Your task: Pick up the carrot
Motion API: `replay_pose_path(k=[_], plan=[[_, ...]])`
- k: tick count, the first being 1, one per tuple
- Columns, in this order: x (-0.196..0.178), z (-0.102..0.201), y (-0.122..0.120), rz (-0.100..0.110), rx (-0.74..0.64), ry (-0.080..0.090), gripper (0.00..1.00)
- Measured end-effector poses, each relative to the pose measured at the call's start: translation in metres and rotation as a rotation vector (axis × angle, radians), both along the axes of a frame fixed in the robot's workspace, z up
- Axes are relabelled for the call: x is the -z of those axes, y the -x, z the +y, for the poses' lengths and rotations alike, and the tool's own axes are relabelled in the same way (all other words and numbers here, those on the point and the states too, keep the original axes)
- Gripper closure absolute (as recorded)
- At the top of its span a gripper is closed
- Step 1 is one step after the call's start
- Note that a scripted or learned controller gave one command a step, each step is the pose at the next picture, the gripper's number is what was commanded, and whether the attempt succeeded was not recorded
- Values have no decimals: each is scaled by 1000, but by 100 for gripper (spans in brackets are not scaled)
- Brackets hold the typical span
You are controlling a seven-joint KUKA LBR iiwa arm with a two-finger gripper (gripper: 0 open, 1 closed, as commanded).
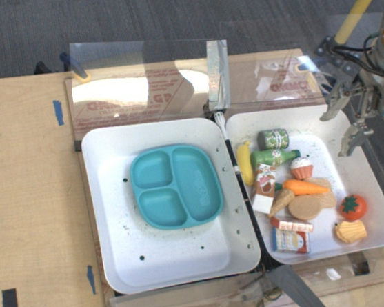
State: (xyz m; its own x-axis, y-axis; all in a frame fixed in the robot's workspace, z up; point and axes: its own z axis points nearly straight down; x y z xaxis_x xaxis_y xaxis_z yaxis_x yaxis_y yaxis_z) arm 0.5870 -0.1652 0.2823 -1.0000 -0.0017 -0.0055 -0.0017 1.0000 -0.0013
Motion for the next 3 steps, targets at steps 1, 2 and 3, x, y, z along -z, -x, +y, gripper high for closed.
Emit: replay_pose_path(k=[1,2,3], plan=[[184,6,35,-6,59,1,0],[192,59,31,-7,8,0,0],[192,60,39,-9,-68,2,0]])
